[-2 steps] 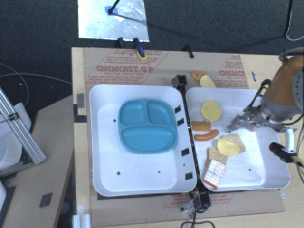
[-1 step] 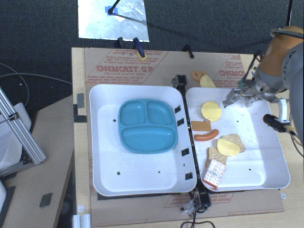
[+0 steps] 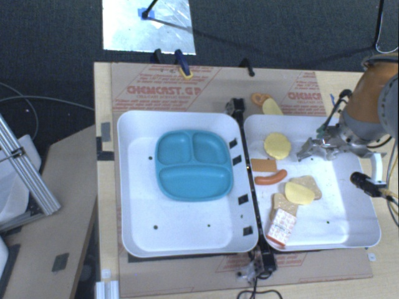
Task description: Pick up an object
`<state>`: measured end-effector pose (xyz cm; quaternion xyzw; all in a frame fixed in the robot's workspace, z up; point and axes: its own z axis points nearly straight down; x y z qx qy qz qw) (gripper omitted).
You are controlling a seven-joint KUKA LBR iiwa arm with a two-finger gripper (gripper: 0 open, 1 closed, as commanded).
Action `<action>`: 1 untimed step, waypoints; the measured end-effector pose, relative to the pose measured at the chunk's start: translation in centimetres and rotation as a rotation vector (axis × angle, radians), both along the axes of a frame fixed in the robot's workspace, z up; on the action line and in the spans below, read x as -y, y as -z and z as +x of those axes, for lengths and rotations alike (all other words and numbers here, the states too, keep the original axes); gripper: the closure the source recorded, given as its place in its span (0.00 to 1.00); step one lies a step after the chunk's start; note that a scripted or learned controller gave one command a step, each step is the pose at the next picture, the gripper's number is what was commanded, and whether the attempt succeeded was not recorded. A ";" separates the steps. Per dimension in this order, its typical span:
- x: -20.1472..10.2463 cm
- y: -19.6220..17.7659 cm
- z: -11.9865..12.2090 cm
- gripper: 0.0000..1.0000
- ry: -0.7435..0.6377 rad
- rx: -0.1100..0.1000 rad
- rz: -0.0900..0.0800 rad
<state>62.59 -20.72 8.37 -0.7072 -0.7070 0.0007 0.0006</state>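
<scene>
The right bin [image 3: 355, 229] holds several toy foods. A yellow round piece [image 3: 277, 146] lies near its back left, with an orange-brown block [image 3: 263, 165] and a red sausage [image 3: 270, 178] in front of it. A yellow piece [image 3: 299, 193] rests on a tan bread slice [image 3: 313, 184]. A tan cracker [image 3: 283, 203] and a red-and-white packet [image 3: 282, 226] lie toward the front. My gripper [image 3: 307, 149] hangs low over the bin's back middle, just right of the yellow round piece, and I see nothing held in it.
The left bin [image 3: 140, 229] holds a blue divided plate [image 3: 193, 166]. A yellow piece [image 3: 272, 106] and an orange piece [image 3: 259, 98] lie on the cardboard behind the right bin. A black divider with clips [image 3: 246, 167] runs between the bins. The arm [image 3: 368, 104] crosses the right bin's far right corner.
</scene>
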 end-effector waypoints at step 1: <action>0.1 0.0 -8.7 0.00 0.002 -0.003 0.000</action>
